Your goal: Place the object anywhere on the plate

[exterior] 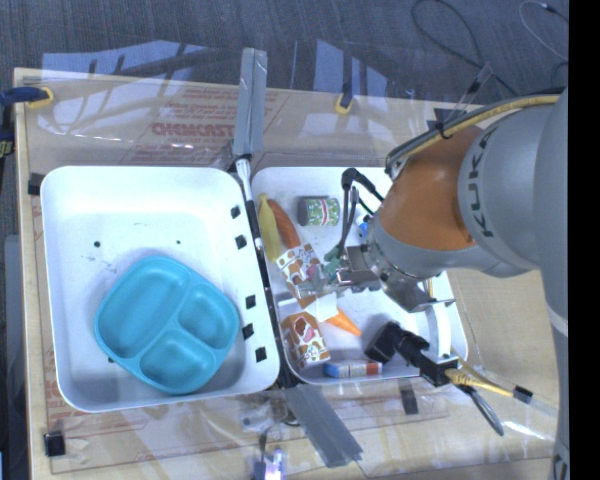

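1. Step: pick phase, I'd judge. Nothing is on the plate [165,323], which sits bare in the left bin [80,218], toward its near side.
2. Claw [334,267] is low in the right bin [292,182], about mid-bin, just beside the printed packet [298,263]. The wrist blocks it, so I can't tell if it's released, clenched, or grasping anything.
3. Object to move: prob. that printed packet, since it's closest to the claw, but not certain. It lies flat in the right bin near the divider wall, well apart from the plate.
4. Other stuff nearby:
   - small can [319,211] toward the far wall
   - yellow piece [270,226] along the divider
   - orange wedge [345,321]
   - second packet [307,338]
   - marker [355,369] at the near wall
5. Next move needs a secure grip on one item w/o dragging neighbours. Then lift clear of the bin walls, carry left over the divider, lower onto any plate compartment, and let go.
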`<state>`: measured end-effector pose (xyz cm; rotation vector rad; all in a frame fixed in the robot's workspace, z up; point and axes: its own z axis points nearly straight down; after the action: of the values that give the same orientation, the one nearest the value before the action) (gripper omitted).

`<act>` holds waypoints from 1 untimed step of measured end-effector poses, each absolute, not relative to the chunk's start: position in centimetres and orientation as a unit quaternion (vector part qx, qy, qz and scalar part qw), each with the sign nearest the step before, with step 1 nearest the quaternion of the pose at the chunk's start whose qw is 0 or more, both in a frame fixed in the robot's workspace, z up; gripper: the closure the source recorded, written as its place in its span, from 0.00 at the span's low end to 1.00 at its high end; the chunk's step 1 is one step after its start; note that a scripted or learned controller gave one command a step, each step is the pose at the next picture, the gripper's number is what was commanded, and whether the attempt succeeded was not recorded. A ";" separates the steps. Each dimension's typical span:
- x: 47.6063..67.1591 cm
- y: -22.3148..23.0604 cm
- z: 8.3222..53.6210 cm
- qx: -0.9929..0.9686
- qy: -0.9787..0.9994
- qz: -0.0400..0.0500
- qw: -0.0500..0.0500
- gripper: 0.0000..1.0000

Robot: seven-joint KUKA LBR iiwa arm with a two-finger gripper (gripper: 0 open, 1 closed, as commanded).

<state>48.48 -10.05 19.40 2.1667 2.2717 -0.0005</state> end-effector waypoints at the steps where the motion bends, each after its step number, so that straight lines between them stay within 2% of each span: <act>1: 47.7 -11.9 19.4 0.676 0.737 -0.001 -0.002 1.00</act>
<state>47.68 -11.90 19.35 2.1262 2.3169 -0.0026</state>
